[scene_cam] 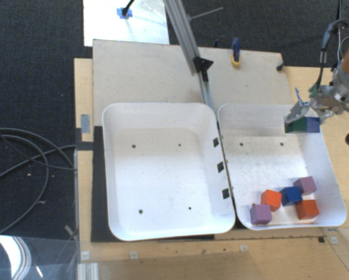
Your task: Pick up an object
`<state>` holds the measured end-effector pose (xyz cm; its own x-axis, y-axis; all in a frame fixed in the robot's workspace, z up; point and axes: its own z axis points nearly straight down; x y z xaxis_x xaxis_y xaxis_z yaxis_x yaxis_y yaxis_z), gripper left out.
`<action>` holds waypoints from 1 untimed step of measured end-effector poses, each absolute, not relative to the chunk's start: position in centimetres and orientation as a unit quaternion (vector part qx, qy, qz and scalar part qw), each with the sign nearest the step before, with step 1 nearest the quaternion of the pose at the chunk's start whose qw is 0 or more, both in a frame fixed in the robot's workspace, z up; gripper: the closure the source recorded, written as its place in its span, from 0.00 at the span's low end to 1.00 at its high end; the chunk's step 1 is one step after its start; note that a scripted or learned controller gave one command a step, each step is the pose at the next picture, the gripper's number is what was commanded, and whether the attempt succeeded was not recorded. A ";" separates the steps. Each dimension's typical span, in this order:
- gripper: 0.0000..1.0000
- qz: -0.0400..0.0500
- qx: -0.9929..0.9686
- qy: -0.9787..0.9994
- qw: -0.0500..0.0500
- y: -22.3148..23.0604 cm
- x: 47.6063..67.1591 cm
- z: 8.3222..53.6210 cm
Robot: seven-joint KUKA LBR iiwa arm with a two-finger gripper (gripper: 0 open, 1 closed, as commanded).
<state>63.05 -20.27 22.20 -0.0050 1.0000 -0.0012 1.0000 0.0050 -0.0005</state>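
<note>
Camera view, from above and at a slant. Two shallow white bins side by side on the bench (pixel 162 69): left bin (pixel 113 156) and right bin (pixel 331 174).

In the near right corner of the right bin, a cluster of small blocks, all matte, blunt-edged and roughly cube-shaped: an orange block (pixel 271 199), a blue block (pixel 291 195) touching it on the right, a pale purple block (pixel 305 185) just behind the blue one, a red-orange block (pixel 307 209) just in front of the blue one against the bin's wall, and a second purple block (pixel 260 213) at the front left of the group, just beside the orange one.

Up at the far right edge of the same bin, the pincer (pixel 301 120), reaching in from the right below the grey wrist and its orange band. Seen at its tip, a small green and blue piece (pixel 305 125), dark green on the left and blue on the right, sitting right under the pale metal fingers (pixel 296 116). Cannot tell whether spread or pressed together, nor whether that piece sits between them or merely beneath.

Cluster of blocks well apart from the pincer, toward the near side of the bin.
</note>
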 end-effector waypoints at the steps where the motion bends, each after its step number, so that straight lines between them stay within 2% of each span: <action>1: 1.00 0.000 0.704 0.710 0.001 -20.3 63.1 23.3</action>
<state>63.11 -20.28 23.29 -0.0090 1.0000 -0.0025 1.0000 0.0090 0.0016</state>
